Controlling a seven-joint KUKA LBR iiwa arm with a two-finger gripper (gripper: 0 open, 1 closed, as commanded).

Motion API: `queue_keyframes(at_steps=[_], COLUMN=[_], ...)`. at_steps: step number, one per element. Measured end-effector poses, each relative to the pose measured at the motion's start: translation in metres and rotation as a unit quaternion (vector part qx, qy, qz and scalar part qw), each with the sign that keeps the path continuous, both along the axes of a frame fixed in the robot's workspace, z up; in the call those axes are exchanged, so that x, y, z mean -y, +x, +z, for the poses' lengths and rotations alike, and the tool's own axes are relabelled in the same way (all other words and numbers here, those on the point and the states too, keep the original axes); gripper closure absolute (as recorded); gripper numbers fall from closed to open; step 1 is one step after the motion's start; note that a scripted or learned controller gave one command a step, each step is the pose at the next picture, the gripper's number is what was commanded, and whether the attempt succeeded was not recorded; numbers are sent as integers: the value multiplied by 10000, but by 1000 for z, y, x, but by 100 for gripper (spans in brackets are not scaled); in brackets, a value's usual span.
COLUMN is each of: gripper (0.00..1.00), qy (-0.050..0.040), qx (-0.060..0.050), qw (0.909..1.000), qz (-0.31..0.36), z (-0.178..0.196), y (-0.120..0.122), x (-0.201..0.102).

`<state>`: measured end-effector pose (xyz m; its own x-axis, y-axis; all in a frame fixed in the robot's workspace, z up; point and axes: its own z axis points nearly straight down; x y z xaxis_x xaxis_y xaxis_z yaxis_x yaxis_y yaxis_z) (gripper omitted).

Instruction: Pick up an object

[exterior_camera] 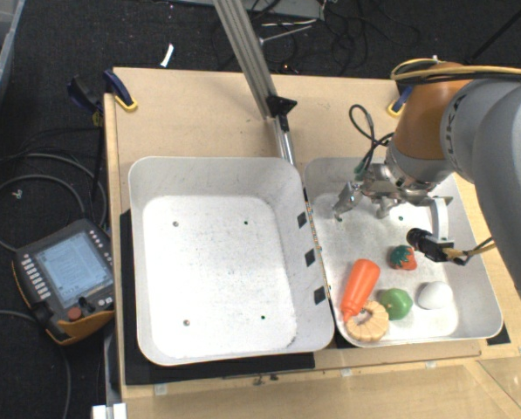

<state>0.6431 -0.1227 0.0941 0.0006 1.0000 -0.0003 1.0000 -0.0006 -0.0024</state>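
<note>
Nearest the camera, a tan round toy (367,323) lies at the right bin's (478,321) front edge, touching a toy carrot (359,286). Just beside: a green ball (396,303), a white ball (434,296), a small red-and-green toy (403,257). All look light, hard plastic; the carrot's mid-body offers the surest hold. The hand (375,192) hovers over the bin's rear; whether it is released or clenched, I cannot tell.

Bench (199,112): light wood, bare behind and to the view's left of the gripper (352,201).
Left bin (155,182): white, shallow, just left of the gripper.
Metal pole (247,46): slants down from the top, ending near the gripper's upper left.
Clamp (119,90): blue and yellow, at the bench corner, well up-left.
Teach pendant (64,273): on the floor, far left.
Cables (16,199): black, looping above the pendant.
</note>
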Motion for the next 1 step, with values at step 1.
queue_keyframes(at_steps=[1], gripper=[100], qy=[-2], qx=[22], qw=[10000], qz=[0], z=[12], y=[1], x=[0])
